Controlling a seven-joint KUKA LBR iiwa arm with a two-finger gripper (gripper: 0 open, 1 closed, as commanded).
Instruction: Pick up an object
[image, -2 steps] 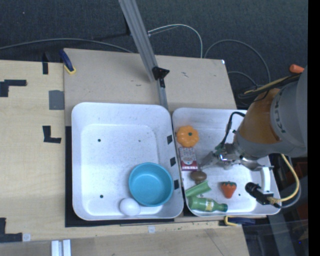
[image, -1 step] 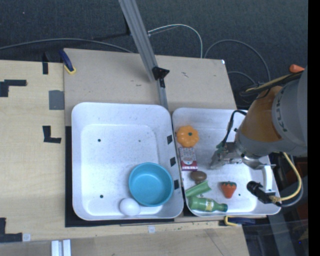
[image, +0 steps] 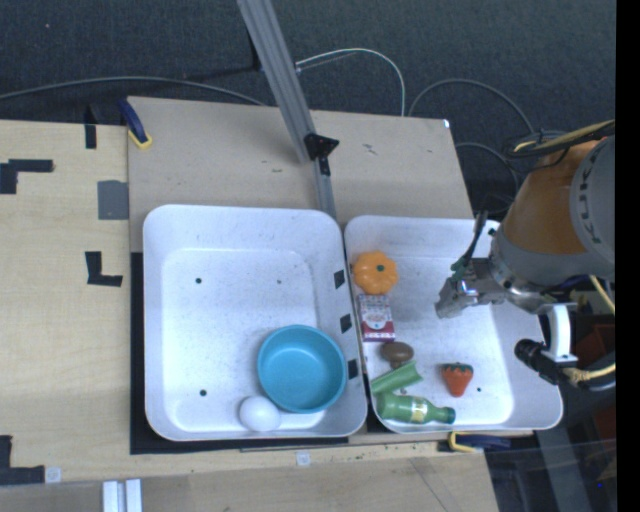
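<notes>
Two white bins (image: 160, 300) sat on the bench, a blue bowl (image: 300, 367) and white ball (image: 259, 411) in the left one, while the right one held an orange pumpkin (image: 374, 272) just left of the gripper (image: 452, 300).

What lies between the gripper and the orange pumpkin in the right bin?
Nothing visible. Bare bin floor separates the gripper from the pumpkin; the red carton sits below that line, nearer the camera.
</notes>
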